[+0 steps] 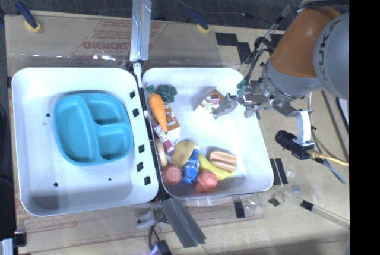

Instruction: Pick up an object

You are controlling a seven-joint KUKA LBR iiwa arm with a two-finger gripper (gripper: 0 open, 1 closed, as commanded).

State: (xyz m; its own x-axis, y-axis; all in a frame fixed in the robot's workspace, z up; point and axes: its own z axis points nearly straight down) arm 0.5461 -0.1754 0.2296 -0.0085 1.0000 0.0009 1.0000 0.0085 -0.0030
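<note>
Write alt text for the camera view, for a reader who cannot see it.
The arm's hand hovers over the right bin beside a small packet; toy food, including a carrot and a hot dog, crowds that bin's near left. The left bin holds a blue divided tray.

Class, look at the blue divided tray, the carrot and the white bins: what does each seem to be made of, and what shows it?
Blue tray: likely moulded plastic, matte, one even colour with rounded compartments.
Carrot: probably toy plastic or rubber, smooth uniform orange; which one is unclear.
White bins: seemingly plastic, slightly glossy, with soft rounded corners.
</note>
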